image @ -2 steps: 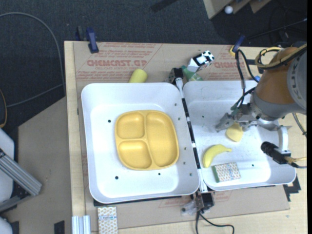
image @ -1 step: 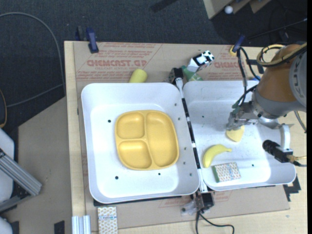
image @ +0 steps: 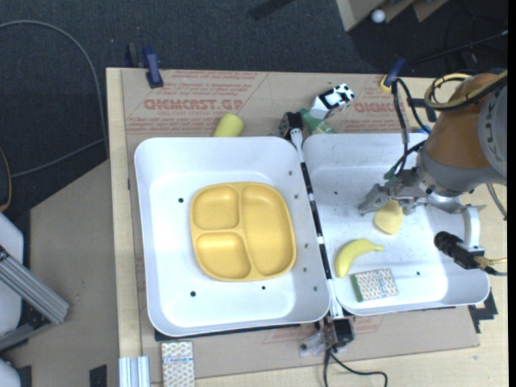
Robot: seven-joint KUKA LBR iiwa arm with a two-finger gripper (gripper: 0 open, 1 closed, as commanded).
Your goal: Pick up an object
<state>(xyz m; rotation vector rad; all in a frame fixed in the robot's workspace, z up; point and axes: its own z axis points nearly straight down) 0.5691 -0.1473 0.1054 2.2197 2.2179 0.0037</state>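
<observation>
Three items in right bin (image: pixel 322 160): pale yellow chunk (image: pixel 389 219), banana (image: pixel 355 254), green packet (image: pixel 374 285). Hand (image: pixel 385 201) sits just above the chunk, touching or nearly so; opening cannot be judged. Advice: centre over chunk, descend straight, close gently.

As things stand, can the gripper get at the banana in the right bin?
Probably yes. The gripper sits over a pale yellow piece just above the banana, which lies uncovered, apart from the packet.
</observation>
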